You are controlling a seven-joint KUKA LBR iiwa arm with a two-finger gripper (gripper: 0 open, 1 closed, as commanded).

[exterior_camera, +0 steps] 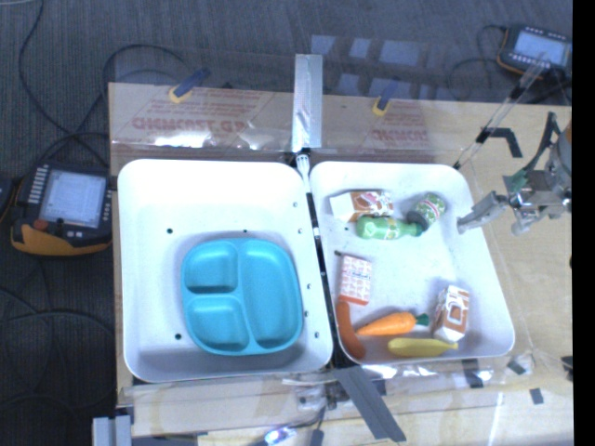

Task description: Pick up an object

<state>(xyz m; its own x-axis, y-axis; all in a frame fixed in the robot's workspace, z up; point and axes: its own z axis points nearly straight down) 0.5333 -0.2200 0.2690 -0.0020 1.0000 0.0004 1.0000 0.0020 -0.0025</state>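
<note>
Tan wooden bench [539,277], two white bins [139,249], dark grey carpet [93,26], claw state unclear.

Both bins are plain white: the left bin [149,249] carries a turquoise divided plate [244,294], while the right bin [483,268] mixes an orange carrot [387,324], a yellow banana [420,347], a green bottle [386,228], a red-and-white printed packet [355,278] and an orange-and-white carton [453,310]. The bench [232,119] is pale tan with faded red lettering.
</note>
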